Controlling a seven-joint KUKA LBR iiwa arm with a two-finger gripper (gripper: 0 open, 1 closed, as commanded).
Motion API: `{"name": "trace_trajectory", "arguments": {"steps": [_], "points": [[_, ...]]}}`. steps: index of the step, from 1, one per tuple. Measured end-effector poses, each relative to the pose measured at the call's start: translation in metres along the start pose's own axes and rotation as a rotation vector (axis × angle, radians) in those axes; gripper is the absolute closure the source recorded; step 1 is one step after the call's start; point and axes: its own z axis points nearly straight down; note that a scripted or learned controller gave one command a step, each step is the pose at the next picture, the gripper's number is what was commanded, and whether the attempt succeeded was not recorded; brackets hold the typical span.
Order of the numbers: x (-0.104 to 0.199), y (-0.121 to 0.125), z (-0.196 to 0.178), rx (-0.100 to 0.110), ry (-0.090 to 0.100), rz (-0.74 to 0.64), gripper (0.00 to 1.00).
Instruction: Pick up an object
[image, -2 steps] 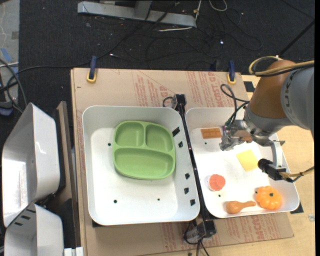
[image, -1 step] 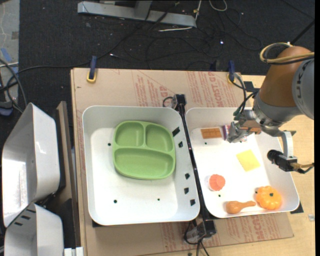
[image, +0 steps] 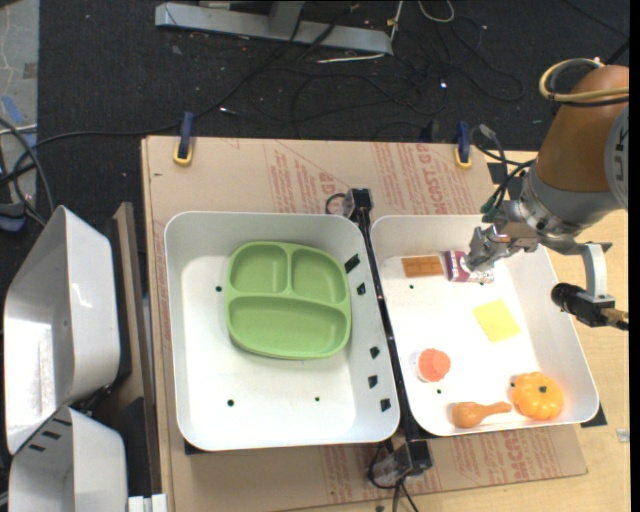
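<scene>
Two shallow white plastic bins stood side by side on a brown cardboard-covered bench (image: 300, 170), which was held down by clamps at its far edge. The left bin (image: 190, 400) held a light green moulded tray with three compartments (image: 289, 300), lying flat near the bin's middle. The right bin (image: 565, 330) held the loose items, presumably spread apart so that each could be reached singly: a flat orange-brown waffle-like rectangle (image: 421, 266) near the far wall, a flat yellow square (image: 497, 321) at the middle, a round salmon-pink disc (image: 434, 364), a tan pear-shaped toy (image: 478, 411) and an orange toy pumpkin (image: 537, 394) along the near edge.

The grey arm with its orange band (image: 585, 130) reached in from the right, and its two-finger gripper (image: 484, 250) hung low over the far part of the right bin. Directly at the gripper's tip, on its left, lay a small dark maroon-and-white object (image: 457, 267), just beside the waffle-like rectangle. This object was judged the likeliest target, being the one nearest the tip. Whether it sat between the jaws or merely beside them could not be told, nor could the jaws' opening; no grasp was therefore confirmed. The remaining items lay well apart from the gripper.
</scene>
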Motion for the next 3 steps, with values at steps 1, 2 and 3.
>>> {"name": "trace_trajectory", "arguments": {"steps": [1, 2, 3], "points": [[0.055, -0.005, -0.001, 0.006, 0.003, -0.006, 1.0], [0.116, 0.001, -0.012, 0.004, 0.003, -0.007, 1.0], [0.163, 0.016, -0.017, 0.003, 0.003, -0.006, 1.0]]}}
